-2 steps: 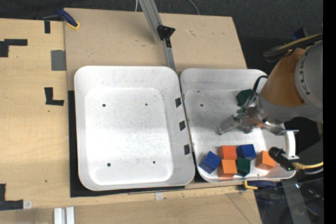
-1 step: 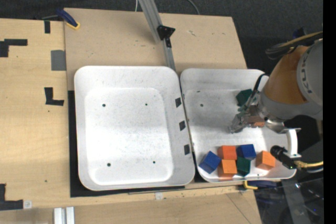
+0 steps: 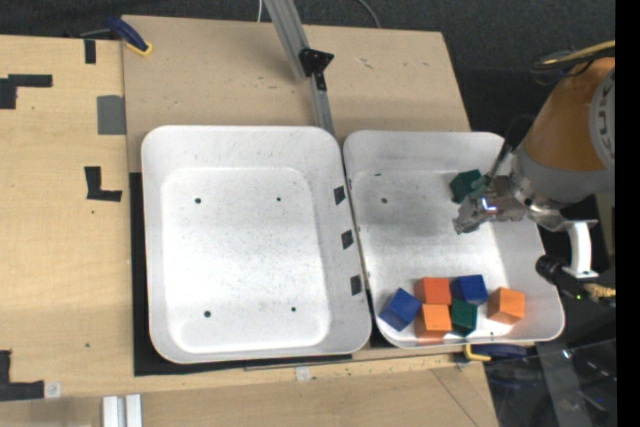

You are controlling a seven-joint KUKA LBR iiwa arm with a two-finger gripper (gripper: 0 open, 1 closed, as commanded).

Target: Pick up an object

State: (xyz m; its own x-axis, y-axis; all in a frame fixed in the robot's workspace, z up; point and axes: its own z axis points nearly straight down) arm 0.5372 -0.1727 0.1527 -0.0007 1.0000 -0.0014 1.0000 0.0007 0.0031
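Two bins: white trays sit side by side on the worktop (image 3: pixel 250 65); the left bin (image 3: pixel 160 215) holds no blocks, the right bin (image 3: pixel 400 175) holds all of them.
Arm: the grey arm (image 3: pixel 575 140) with its orange band reaches in from the right, over the right bin's upper right part.
Hand: the hand (image 3: pixel 478 207) hangs low in the right bin, just beside a dark green block (image 3: pixel 465 183); whether it is clenched or released cannot be told at this size.
Green block: it lies touching or almost touching the hand's upper left side, and it cannot be told if it sits between the fingers or only beside them.
Other blocks: a cluster lies along the right bin's near edge, well apart from the hand: a blue block (image 3: pixel 400 307), two orange blocks (image 3: pixel 434 303), a second blue block (image 3: pixel 469 288), a small green block (image 3: pixel 462 315) and an orange block (image 3: pixel 507 304) at the far right.
Progress: the hand seems to be at the grasping stage; no lift is evident.
Left to do: secure a block, likely the dark green one, and raise it clear of the bin.
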